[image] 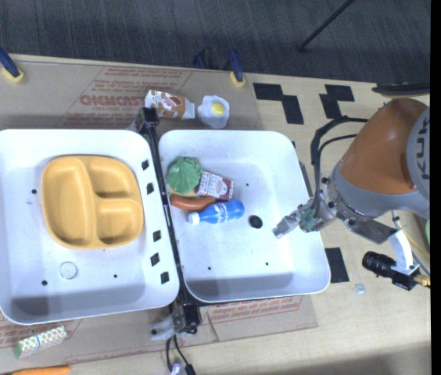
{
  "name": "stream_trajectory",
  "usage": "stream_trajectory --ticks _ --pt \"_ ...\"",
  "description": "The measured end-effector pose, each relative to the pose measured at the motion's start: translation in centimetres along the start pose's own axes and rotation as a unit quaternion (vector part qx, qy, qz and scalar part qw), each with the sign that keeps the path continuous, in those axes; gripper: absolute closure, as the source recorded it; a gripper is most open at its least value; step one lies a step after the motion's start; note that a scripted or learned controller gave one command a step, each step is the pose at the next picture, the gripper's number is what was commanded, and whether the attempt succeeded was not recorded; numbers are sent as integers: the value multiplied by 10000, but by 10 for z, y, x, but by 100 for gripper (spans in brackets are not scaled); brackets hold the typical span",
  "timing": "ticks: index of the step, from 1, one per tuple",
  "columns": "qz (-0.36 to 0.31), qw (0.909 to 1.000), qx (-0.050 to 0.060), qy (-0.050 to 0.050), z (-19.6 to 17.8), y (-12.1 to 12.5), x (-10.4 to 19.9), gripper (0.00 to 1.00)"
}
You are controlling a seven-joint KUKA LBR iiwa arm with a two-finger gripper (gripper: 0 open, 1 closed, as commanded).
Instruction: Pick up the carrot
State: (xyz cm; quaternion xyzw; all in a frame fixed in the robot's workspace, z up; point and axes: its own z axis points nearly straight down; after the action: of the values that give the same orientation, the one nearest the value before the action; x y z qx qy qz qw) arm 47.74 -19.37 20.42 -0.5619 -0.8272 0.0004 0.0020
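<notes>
The carrot (191, 202) is a short orange-red piece lying flat in the right bin (283, 276), close to that bin's left wall. A green leafy vegetable (183, 175) and a red packet (214, 185) lie just behind it. A blue bottle (219, 212) with a white cap rests against its front right side. My gripper (292, 224) hangs low over the right bin's right side, well to the right of the carrot and apart from it. Nothing shows in its grasp.
The left bin (9, 209) holds a yellow divided tray (94, 200) and a small clear disc (67, 269). A black spot (256, 222) marks the right bin floor. Behind the bins lie a small carton (166, 104) and a yellow-white cup (214, 110).
</notes>
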Motion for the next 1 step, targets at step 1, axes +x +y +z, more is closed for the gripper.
stream_trajectory --ticks 1 --pt "-1018 9948 -11 -22 -108 -7 -16 100"
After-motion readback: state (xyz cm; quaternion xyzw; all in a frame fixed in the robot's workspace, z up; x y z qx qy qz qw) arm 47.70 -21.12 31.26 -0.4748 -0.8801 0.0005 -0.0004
